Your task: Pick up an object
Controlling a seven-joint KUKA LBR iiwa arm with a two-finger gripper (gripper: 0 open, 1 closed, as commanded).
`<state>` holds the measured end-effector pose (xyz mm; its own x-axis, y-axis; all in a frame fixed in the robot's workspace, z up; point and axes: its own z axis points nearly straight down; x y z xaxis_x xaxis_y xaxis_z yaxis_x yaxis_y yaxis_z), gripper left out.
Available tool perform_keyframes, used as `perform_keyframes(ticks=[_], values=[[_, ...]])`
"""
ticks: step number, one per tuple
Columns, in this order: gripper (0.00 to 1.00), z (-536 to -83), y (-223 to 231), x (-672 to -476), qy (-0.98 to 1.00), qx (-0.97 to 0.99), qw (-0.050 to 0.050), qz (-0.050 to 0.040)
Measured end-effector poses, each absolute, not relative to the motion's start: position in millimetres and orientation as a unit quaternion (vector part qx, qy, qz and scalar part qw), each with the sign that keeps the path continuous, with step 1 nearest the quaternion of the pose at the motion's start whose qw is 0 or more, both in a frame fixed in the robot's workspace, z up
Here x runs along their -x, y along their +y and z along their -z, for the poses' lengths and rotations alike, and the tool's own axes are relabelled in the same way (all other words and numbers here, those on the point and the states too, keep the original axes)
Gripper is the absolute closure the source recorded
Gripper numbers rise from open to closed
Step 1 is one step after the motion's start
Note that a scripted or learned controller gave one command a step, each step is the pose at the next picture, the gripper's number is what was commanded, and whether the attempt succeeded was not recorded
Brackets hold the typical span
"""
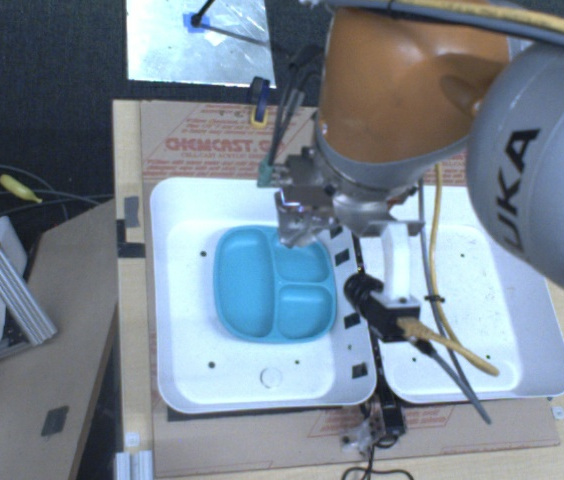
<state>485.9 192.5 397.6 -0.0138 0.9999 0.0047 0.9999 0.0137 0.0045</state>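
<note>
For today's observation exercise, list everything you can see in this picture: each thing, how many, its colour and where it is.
Blue plastic divided plate: one, blue, three compartments, in the left white bin.
Shallow white bins: two, white, side by side on the bench; the right bin lies partly under the arm.
Brown cardboard sheet: one, brown with red print, under the bins.
Shiny metal panel: one, silver, beyond the bench at top.
Arm: one, grey and orange, reaching in from the right.
Gripper: one, metallic, above the plate's far edge.

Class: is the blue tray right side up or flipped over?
Right side up. The blue tray lies flat in the left bin, its three compartments facing up.
</note>
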Motion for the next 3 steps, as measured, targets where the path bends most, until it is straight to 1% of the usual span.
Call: perform_keyframes(ticks=[1, 3], values=[[1.00, -432.4, 139.6, -487.1, -0.706, 0.708, -0.002, 0.0025], [1.00, -452.7, 142.6, -488.1, -0.711, 0.703, -0.002, 0.0045]])
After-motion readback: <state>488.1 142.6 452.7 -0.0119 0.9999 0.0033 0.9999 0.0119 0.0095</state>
